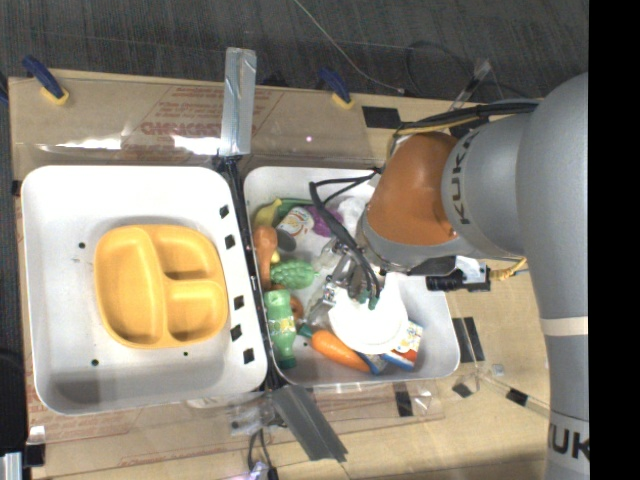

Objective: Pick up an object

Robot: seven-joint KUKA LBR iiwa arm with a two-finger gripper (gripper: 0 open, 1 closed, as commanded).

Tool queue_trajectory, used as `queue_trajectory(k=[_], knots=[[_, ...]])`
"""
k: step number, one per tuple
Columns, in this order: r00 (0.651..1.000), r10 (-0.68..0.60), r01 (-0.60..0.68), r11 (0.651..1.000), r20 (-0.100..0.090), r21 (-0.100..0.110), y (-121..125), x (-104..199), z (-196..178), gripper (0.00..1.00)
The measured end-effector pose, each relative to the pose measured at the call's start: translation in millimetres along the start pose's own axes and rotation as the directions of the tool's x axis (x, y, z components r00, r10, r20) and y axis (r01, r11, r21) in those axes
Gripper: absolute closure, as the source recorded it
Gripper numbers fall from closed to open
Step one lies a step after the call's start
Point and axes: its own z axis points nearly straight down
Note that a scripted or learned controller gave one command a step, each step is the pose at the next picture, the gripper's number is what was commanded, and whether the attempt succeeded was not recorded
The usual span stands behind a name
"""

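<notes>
We see the grey arm (530,168) reaching in from the right, its orange band (415,188) hanging over the right bin (440,353). To the left sits the left bin (50,298), and in it lies a yellow divided tray (160,283), flat and a little turned. The right bin is crowded with toy food and small items. A white round plate (368,323) lies near its front, and just in front of that plate lies an orange carrot (338,348), with a small carton (408,346) beside it at the plate's right edge. Along the bin's left wall we find a green corn-like piece (292,274), an orange-brown piece (265,243) behind it, and a green piece (283,340) toward the front corner (several of these overlap, so their edges are hard to part). The gripper (338,283) hangs low among these things, just beside the plate and the green corn-like piece; we cannot tell how it stands, nor whether anything is caught in it.
</notes>
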Motion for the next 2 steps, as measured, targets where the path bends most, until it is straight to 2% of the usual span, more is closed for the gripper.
queue_trajectory(k=[1, 2], knots=[[0.988, -0.156, 0.156, 0.988, -0.004, 0.0, -2, 42, 1, 0.0], [0.999, 0.035, -0.035, 0.999, -0.005, 0.0, -11, 54, 1, 0.0]])
